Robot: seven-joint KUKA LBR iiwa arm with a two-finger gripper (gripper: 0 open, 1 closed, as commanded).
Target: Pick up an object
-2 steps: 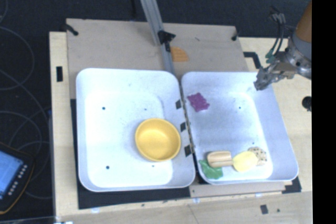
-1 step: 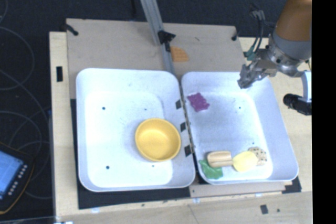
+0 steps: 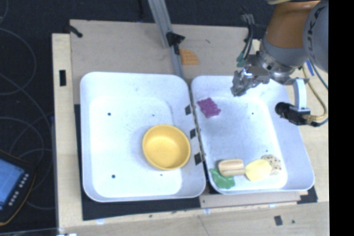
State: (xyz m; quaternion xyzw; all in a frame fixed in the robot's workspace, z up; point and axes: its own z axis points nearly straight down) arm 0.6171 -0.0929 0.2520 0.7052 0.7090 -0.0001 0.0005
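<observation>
My gripper (image 3: 241, 87) hangs over the far edge of the right bin (image 3: 287, 141), with nothing visible between its fingers. A purple block (image 3: 209, 107) lies in the right bin's far left part, to the left of the gripper and a little nearer the camera. Along that bin's near edge lie a tan cylinder (image 3: 230, 167), a yellow rounded object (image 3: 257, 170), a speckled beige piece (image 3: 272, 162) and a green flat piece (image 3: 222, 179). A yellow bowl (image 3: 165, 146) sits upright in the left bin (image 3: 105, 119), close to the divider.
A grey metal post (image 3: 157, 5) slants from the top of the view down to the bins' shared far corner. An orange tag (image 3: 188, 57) lies on the bench behind the bins. A black cable fitting (image 3: 290, 112) sits over the right bin's right rim.
</observation>
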